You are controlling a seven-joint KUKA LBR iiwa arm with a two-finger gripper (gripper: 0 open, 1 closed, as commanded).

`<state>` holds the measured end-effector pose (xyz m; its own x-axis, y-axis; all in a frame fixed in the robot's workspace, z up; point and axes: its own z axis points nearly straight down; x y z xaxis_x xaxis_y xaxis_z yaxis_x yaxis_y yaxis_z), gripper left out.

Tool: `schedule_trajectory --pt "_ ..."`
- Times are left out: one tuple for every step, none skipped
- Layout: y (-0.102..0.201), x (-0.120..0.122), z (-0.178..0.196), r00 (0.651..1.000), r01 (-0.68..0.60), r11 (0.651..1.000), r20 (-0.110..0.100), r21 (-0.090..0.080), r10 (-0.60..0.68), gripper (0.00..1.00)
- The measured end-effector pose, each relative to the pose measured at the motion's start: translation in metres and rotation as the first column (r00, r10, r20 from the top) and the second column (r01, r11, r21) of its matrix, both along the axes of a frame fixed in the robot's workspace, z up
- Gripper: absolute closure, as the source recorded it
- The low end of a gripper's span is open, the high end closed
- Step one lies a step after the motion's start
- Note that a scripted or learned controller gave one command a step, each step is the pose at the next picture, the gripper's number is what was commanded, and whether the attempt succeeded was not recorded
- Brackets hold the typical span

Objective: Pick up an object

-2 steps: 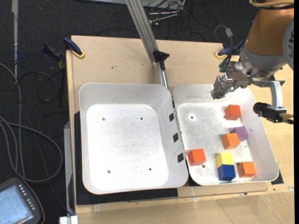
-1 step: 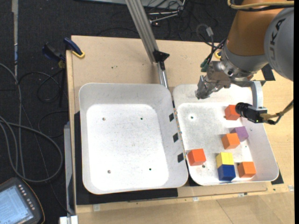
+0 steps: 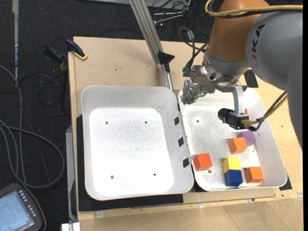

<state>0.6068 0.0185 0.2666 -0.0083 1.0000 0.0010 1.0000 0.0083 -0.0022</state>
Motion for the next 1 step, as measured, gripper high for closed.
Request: schedule_trajectory --pt "0.0594 -0.0076 -0.0186 1.000 0.000 1.000 -0.001 0.001 0.000 1.00"
